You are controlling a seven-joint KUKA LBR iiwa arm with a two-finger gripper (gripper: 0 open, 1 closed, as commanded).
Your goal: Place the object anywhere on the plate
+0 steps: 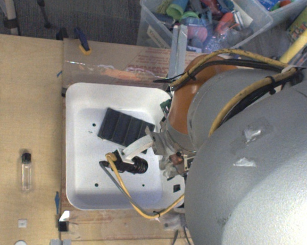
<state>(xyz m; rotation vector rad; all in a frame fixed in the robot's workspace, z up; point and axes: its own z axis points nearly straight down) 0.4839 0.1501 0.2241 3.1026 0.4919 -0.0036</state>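
1. lying flat in the white bin point(79, 113), the black ridged block point(122, 127) sits toward the far half.
2. the gripper point(167, 157) hangs at the bin's right edge, near the block; whether it is clenched or released cannot be told.
3. a glass vial point(26, 171) lies on the bench, well left.

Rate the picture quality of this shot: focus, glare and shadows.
Camera view: the grey robot arm, close to the lens, looks soft and carries small bright glints; the shallow white bin is evenly lit with faint shading at its walls; the black ribbed rectangular slab is sharp; the clear film behind the bin shows sheen.
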